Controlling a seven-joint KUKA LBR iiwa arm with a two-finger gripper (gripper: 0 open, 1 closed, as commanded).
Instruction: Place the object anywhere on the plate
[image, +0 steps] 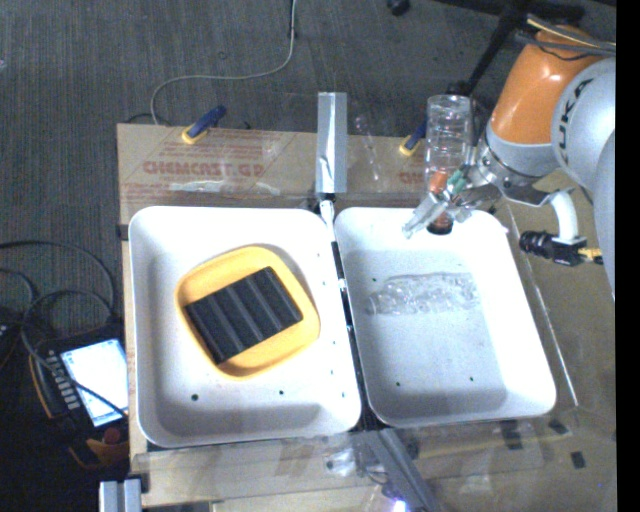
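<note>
Reaching for the clear crumpled object (422, 294) is, by my reading, the step in hand: it lies flat in the middle of the right bin (520, 390), slightly above centre, apart from every wall. Its see-through plastic nearly vanishes against the white floor, so a good grasp likely means coming straight down over its middle and closing across the narrow way, top to bottom in the frame, rather than along its length. Once it is lifted, the carry goes left over the 2 touching bin rims to the yellow plate (200, 283), which sits in the left bin (160, 400) with a dark ribbed insert (245, 313) at its centre; anywhere on it will do.

The gripper (437, 214) hangs over the upper edge of the right bin, in the upper right of the frame, well above and apart from the object. Nothing is visible between its fingers. Whether they are spread or pressed together I cannot tell; the wrist parts crowd them.
</note>
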